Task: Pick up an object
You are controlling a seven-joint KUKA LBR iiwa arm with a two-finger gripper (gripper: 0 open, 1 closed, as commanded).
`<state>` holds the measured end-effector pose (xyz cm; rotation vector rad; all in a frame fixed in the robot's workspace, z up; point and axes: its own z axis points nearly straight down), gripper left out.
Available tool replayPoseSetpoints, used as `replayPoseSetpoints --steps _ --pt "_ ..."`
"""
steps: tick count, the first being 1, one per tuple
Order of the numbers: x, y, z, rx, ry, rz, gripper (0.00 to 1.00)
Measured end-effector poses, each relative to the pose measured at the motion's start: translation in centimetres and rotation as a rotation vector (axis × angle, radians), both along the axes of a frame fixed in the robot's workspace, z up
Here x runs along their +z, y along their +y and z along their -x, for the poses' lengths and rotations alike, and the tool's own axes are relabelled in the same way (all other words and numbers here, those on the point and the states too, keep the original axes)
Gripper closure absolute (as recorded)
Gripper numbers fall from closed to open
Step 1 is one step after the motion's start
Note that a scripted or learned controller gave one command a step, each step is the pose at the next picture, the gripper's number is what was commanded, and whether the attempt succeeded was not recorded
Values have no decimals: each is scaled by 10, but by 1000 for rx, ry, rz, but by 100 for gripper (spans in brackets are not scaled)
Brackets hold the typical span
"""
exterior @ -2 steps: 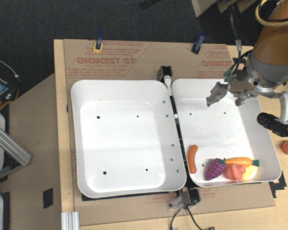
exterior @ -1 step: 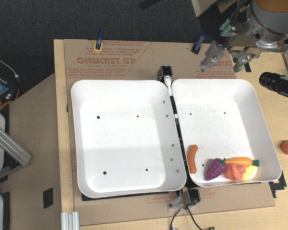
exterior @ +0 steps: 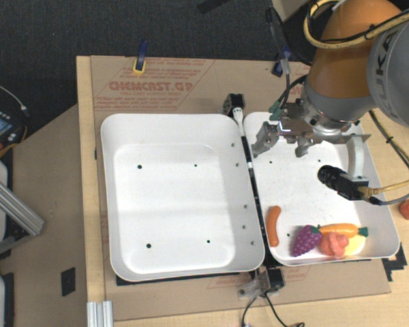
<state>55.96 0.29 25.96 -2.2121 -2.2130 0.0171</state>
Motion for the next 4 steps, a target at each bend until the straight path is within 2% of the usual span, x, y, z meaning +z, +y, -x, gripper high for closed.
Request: replayPoseSetpoints --steps 1,2,3,4 --pt "45 24 -37 3 -24 1 0" --pt "25 81 -79 6 -21 0 0" --pt "107 146 -108 7 -29 -2 0" --pt "56 148 -106 1 -11 2 0"
